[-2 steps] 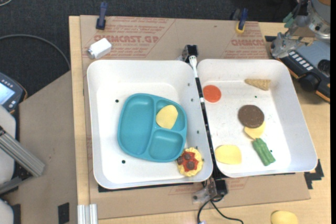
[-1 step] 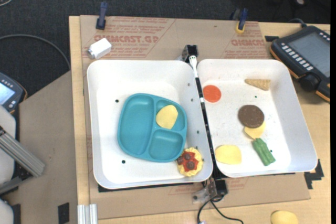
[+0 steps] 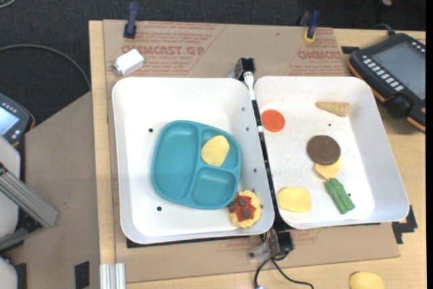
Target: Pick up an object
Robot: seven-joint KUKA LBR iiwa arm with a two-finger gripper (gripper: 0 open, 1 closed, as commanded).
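red print on the cardboard sheet [image 3: 203, 44], seemingly "CAST", twice across its far edge, remaining letters blurred

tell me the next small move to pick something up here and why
Probably bring the pincer down over the orange disc in the right bin. It lies flat with bare floor all round, while the brown disc touches a yellow piece and a green piece.

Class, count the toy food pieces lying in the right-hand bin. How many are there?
6: orange disc, tan wedge, brown round, yellow bit beneath it, green stick, yellow piece near the front.
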